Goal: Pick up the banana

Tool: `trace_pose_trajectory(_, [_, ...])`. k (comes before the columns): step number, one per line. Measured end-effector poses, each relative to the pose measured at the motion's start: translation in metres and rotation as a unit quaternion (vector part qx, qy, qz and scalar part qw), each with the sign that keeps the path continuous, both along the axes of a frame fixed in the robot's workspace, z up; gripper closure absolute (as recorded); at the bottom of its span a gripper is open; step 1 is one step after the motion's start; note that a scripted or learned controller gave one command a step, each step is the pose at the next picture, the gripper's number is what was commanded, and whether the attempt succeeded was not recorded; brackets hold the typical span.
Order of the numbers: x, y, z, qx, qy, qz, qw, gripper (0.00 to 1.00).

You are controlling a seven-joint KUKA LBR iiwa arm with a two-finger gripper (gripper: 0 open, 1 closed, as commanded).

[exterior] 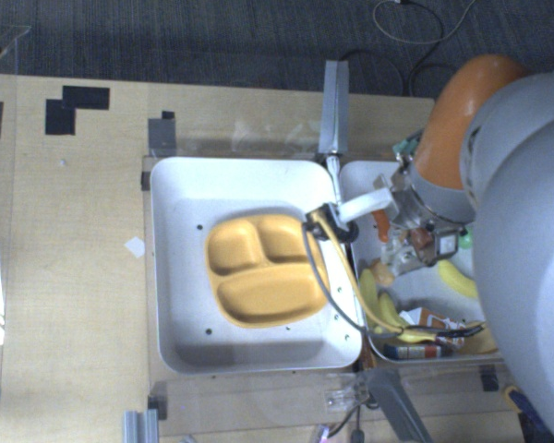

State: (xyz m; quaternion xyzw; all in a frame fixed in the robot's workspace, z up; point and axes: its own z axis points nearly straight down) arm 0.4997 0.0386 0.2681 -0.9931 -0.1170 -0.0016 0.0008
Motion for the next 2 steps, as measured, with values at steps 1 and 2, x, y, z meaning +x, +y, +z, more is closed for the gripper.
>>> trace_pose_trajectory(1, [0.014,0.056,-0.085,-0.0006,0.002,0.110,0.9939,1.00])
trace_pose_trajectory(2, [0.014,0.111,-0.070,0.0004,0.000,-0.008,1.0000,1.00])
